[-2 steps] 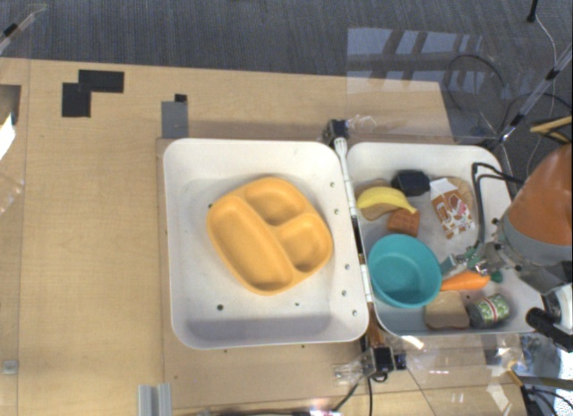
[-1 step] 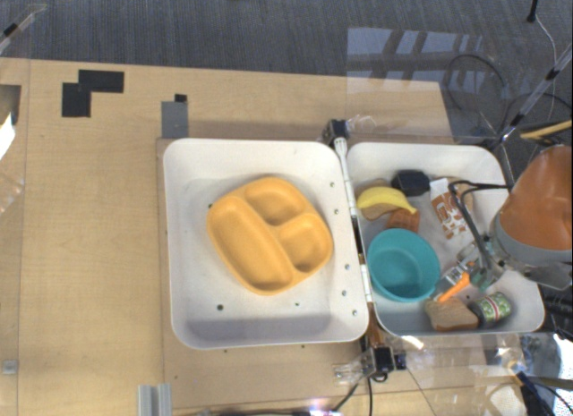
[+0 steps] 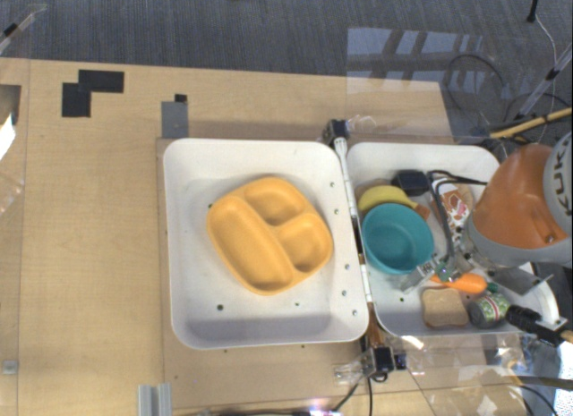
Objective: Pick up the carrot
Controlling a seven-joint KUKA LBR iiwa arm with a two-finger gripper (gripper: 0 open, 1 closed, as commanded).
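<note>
The carrot (image 3: 467, 284), small and orange with a green end, lies near the front of the right bin (image 3: 391, 316), just right of a teal bowl (image 3: 397, 238). My gripper (image 3: 458, 266) reaches down right over the carrot. The arm's orange band (image 3: 524, 198) and grey wrist cover most of the gripper from above. I cannot make out whether it touches the carrot.
The right bin also holds a yellow fruit (image 3: 385, 197), a black item (image 3: 411, 180), a brown bread-like piece (image 3: 444, 308) and a dark green object (image 3: 489, 309), all crowded around the carrot. A yellow divided plate (image 3: 269, 233) sits in the left bin (image 3: 192, 316).
</note>
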